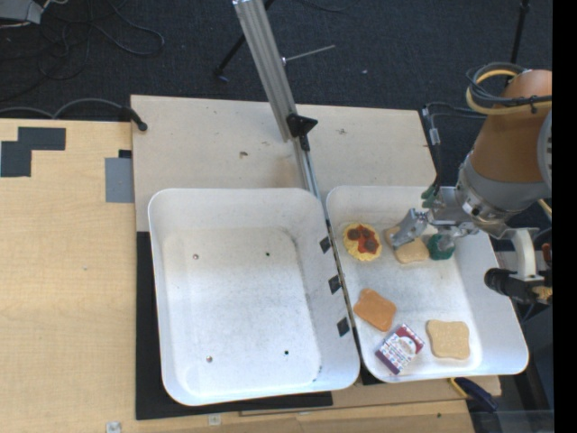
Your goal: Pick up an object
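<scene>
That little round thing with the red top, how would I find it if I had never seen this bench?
Look in the right-hand shallow white bin, at its far end by the divider between the two bins. There lies a small round yellow toy pastry with red topping. Its neighbours are plain tan pieces; it alone is round, with red on top.

Grey arm (509, 174) with a rounded orange band above the wrist, a yellow and black cable looped over its top. Metal gripper (422, 231) in dull grey, angular, with a green part at its tip. Black fittings low on the arm's right side.
</scene>
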You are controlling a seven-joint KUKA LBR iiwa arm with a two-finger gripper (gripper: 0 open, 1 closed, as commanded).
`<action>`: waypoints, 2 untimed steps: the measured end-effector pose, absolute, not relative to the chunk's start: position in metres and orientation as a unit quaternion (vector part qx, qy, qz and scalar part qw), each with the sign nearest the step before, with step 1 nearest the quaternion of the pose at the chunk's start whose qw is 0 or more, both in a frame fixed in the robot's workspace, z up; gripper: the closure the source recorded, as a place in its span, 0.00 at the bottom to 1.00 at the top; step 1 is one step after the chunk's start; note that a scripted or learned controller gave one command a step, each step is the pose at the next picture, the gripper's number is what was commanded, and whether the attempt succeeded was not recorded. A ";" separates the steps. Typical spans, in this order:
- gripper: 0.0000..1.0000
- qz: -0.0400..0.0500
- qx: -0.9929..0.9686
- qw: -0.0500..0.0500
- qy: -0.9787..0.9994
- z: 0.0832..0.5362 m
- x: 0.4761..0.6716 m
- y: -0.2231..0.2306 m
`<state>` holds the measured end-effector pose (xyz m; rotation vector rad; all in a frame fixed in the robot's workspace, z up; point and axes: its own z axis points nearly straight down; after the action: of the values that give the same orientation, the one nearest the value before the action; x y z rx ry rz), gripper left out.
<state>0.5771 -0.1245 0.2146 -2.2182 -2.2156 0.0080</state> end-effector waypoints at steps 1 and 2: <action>0.00 0.003 -0.707 0.004 -0.707 0.165 0.567 -0.127; 0.00 0.003 -0.707 0.004 -0.707 0.114 0.556 -0.130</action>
<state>0.5564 -0.1299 0.1137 -2.2163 -2.2152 0.0079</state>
